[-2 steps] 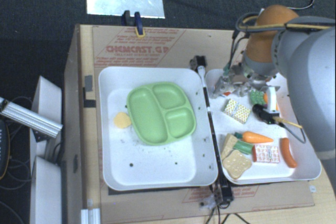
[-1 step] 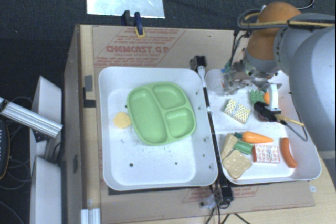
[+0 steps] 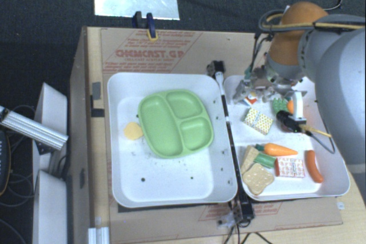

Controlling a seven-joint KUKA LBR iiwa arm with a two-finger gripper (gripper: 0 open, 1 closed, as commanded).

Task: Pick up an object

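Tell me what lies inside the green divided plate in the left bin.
The green divided plate shows three compartments, all bare green inside; no food sits in them. A small yellow piece lies beside its left edge on the left bin floor, not in it. Whatever is beneath the plate is covered.

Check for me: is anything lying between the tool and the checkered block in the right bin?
Nothing visible does. The tool hangs at the right bin's far left corner, and the checkered block lies just nearer the camera, bare white floor between them.

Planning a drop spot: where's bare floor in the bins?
Left bin: bare along the near wall, below the green divided plate, and left of it around the yellow piece. Right bin: crowded with the carrot, toast and sausage; arm over its far end.
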